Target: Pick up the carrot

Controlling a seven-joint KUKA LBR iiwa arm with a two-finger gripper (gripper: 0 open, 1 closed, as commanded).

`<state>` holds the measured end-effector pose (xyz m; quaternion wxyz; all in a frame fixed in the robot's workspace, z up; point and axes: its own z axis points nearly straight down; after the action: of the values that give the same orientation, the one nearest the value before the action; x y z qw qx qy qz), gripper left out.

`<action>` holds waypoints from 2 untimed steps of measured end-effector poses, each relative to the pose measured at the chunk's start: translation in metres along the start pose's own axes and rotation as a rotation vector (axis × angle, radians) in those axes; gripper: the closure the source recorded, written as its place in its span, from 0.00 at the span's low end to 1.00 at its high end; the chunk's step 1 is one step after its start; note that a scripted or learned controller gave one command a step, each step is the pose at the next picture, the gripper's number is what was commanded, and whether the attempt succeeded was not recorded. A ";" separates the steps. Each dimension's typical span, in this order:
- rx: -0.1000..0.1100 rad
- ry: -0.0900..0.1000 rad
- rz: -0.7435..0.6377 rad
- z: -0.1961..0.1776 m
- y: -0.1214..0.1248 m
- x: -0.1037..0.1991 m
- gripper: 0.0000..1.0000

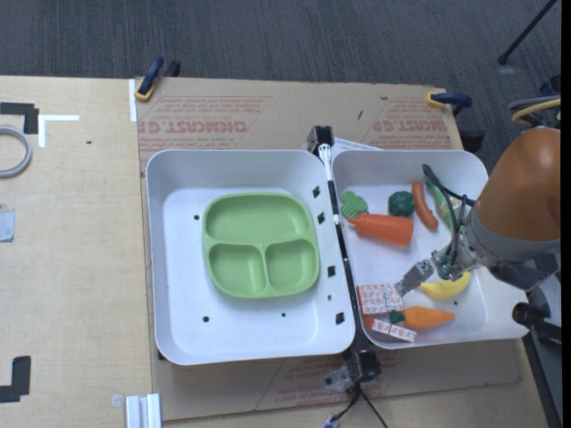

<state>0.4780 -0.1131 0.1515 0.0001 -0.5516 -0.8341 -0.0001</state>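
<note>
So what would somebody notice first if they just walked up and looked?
Probably the bright green plate sitting alone in the left bin. Then the right bin, crowded with toy food like the big carrot and a banana, with the gripper reaching in over it.

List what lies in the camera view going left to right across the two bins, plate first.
green divided plate → large carrot with green top → dark green vegetable → red chili pepper → banana, with the pincer just to its left.
</note>
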 end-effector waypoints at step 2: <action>-0.001 -0.001 -0.362 -0.041 0.016 0.038 0.00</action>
<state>0.4781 -0.0722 0.1921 -0.0005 -0.3924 -0.9198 -0.0001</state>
